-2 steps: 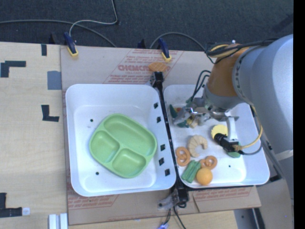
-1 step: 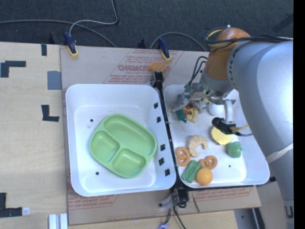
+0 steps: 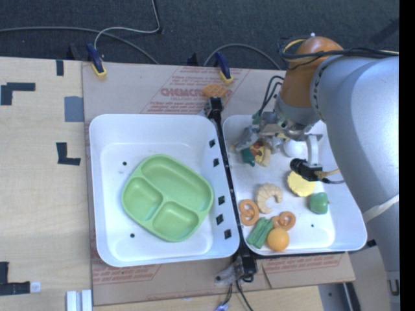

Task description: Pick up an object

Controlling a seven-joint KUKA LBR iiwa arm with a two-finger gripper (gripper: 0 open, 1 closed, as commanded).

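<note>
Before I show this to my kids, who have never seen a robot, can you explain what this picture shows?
A single camera looks down at a slant on a bench. The big grey machine on the right is a robot arm with an orange band; its claw hangs low over the right white bin. That bin holds toy food: a croissant, two pretzels, a green pod, an orange, a yellow piece and a green piece. The left white bin holds a green divided plate. I cannot tell whether the claw grips anything.
</note>
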